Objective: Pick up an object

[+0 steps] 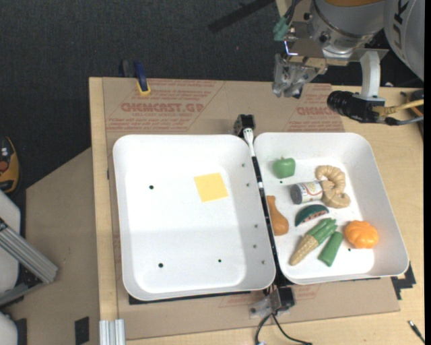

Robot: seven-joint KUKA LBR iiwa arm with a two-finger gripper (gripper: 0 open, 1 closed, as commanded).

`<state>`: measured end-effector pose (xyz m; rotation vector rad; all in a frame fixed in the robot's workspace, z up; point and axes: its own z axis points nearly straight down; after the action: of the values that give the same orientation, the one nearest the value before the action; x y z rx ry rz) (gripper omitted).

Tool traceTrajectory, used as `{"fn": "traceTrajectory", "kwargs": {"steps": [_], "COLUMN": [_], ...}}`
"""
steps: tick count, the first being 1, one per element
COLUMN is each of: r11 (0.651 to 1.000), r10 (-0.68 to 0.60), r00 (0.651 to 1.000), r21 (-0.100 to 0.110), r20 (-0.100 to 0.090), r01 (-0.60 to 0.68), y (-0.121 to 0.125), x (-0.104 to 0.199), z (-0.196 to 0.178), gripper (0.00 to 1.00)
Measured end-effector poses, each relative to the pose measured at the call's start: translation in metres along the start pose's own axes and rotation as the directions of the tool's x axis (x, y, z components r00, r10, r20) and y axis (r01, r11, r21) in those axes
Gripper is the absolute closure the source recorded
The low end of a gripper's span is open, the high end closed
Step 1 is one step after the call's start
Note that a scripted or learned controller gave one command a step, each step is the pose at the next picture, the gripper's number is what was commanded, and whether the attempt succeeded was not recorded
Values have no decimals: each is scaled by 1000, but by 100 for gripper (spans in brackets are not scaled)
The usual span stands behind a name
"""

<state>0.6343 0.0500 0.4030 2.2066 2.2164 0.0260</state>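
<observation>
The gripper [291,86] hangs above the cardboard behind the right bin [384,202], well clear of its contents; its fingers are too blurred to tell whether parted or closed. Below, that bin holds a green pepper [285,166], a small can [308,193], what looks like a croissant [333,184], an orange pepper [361,234] and a corn cob [312,240]. A yellow square [211,187] lies in the left bin [135,229].

pretty chunky grey arm [347,20] with an orange band up top, small metal gripper [291,84] with some green bits
</observation>
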Motion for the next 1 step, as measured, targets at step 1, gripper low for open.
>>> {"fn": "traceTrajectory", "kwargs": {"steps": [1], "r11": [1000], "r10": [-5], "r00": [1000], "r21": [0], "r20": [-6], "r01": [5], "y": [-68], "x": [54], "z": [-145], "gripper": [100]}}
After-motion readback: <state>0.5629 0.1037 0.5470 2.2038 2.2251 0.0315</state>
